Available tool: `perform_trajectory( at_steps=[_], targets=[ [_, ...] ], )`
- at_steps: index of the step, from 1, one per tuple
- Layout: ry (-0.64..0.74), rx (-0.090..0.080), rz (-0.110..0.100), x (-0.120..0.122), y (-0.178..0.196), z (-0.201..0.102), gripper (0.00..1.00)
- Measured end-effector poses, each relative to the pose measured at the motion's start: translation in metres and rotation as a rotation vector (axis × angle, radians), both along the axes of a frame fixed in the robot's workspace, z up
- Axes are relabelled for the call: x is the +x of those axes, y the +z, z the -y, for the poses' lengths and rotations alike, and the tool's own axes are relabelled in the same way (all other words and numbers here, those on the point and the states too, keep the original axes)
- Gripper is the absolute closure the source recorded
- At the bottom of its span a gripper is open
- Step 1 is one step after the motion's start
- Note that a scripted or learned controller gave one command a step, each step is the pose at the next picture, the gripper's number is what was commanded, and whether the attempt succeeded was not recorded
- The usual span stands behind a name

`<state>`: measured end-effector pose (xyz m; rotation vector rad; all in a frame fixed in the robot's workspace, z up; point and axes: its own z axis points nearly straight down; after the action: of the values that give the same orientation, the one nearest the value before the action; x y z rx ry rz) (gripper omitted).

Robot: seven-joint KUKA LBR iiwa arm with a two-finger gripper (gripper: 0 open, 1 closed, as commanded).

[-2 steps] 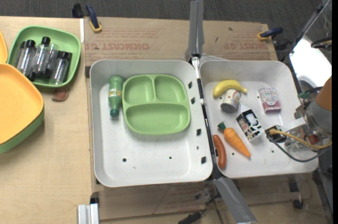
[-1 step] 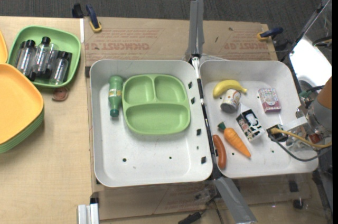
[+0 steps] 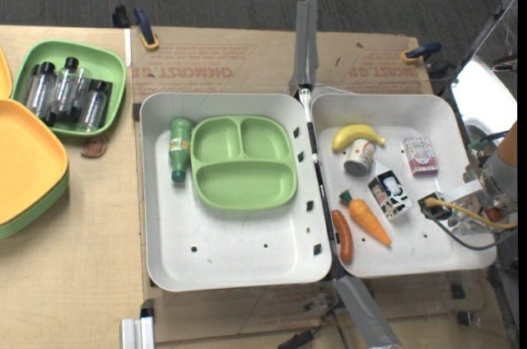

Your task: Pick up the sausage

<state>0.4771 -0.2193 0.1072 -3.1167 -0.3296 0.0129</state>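
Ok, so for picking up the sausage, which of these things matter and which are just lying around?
For the job:
sausage, at the left edge of the right bin

Just lying about:
carrot, banana, cup, pink box, small carton
green bottle and green plate in the left bin

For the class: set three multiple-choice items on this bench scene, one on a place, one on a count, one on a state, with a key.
1. The reddish-brown sausage lies: A outside the bins; B in the right white bin, along its left wall; C in that bin's far right corner.
2. The green plastic plate has: A two compartments; B five; C three.
3. The green plastic bottle is: A lying flat beside the plate; B upright; C on top of the plate.
Key: B, it lies by that wall beside the orange carrot; C, one long and two smaller wells; A, its length runs along the bin floor.
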Motion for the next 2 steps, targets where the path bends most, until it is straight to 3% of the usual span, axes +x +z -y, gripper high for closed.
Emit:
perform_trajectory(
  at_steps=[2],
  targets=[
    [0.005, 0.002, -0.008, -0.0008, 0.0154, -0.0002, 1.0]
  ],
)
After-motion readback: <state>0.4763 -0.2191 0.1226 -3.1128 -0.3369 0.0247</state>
